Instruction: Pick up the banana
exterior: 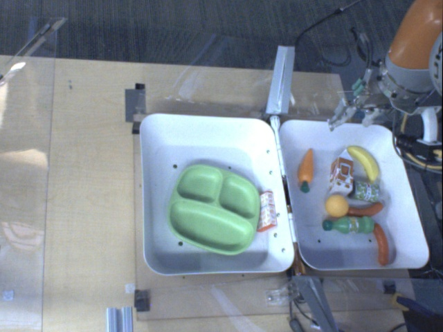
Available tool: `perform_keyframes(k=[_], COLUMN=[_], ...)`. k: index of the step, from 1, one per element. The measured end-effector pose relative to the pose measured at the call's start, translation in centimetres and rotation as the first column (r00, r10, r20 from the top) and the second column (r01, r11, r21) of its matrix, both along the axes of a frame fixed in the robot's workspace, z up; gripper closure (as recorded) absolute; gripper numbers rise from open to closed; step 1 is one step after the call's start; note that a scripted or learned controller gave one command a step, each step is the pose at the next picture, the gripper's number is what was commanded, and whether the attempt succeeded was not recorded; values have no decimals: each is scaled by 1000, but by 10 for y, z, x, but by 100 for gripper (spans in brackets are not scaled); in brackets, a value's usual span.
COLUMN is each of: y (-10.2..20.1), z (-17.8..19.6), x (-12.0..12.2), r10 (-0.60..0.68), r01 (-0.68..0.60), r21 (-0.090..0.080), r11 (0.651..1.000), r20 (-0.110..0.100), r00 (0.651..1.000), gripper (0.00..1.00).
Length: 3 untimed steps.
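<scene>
The yellow banana [365, 162] lies in the right bin [408, 258], in its far right part, curved and resting against a red and white carton [342, 175]. My gripper [346, 114] hangs over the far rim of that bin, up and to the left of the banana and apart from it. Nothing is seen in the gripper. The grey wrist with its orange band [417, 26] rises to the upper right.
Around the banana lie a carrot [305, 169], a small can [364, 189], a yellow ball [336, 205], a green bottle [349, 225] and two red sausages [382, 245]. The left bin [156, 251] holds a green divided plate [214, 208] and a small packet [267, 211].
</scene>
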State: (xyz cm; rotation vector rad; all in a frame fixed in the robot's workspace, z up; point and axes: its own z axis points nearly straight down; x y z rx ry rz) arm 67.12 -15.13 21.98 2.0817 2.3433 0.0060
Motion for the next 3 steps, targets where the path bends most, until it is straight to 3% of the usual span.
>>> perform_keyframes(k=[1, 2, 3], y=[-54, -52, -54], z=[-15, -111, -75], x=[-40, -42, -65], r10=[38, -8, 156], r01=[-38, 8, -156], r21=[0, 0, 0], r11=[999, 1000, 988], r20=[-3, 0, -1], r00=[999, 1000, 988], gripper=[0, 0, 0])
